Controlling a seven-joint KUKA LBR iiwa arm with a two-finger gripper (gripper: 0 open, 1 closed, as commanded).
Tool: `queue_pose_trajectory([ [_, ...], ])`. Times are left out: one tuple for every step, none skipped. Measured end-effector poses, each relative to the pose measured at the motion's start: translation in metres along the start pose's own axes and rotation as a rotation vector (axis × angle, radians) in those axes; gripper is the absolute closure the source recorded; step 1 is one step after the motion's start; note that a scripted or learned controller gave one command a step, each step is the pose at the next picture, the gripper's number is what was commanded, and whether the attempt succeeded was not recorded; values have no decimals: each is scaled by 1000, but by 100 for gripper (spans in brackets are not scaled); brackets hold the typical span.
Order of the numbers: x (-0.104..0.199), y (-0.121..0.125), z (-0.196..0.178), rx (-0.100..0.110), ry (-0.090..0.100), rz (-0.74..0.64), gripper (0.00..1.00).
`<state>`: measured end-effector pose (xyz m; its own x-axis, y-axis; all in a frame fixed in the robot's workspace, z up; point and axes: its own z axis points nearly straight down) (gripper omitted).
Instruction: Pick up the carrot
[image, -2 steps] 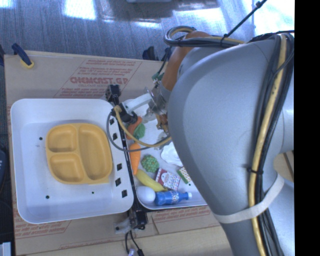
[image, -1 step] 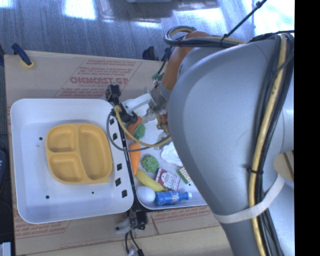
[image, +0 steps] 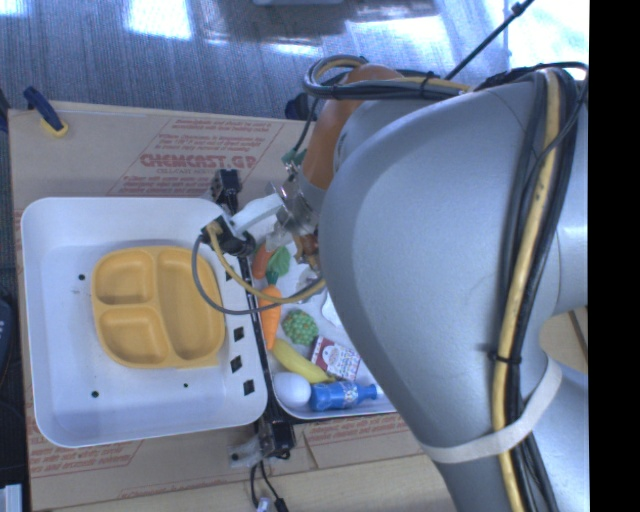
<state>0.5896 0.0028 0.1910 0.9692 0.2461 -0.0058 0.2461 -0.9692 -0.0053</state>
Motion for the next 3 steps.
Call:
queue_pose_trajectory([
  [-45, 37, 0, -1, 0, 43, 0],
  [-45, 35, -9, 5, -5, 34, 100],
  [-70, 50, -102, -2, 2, 12, 100],
])
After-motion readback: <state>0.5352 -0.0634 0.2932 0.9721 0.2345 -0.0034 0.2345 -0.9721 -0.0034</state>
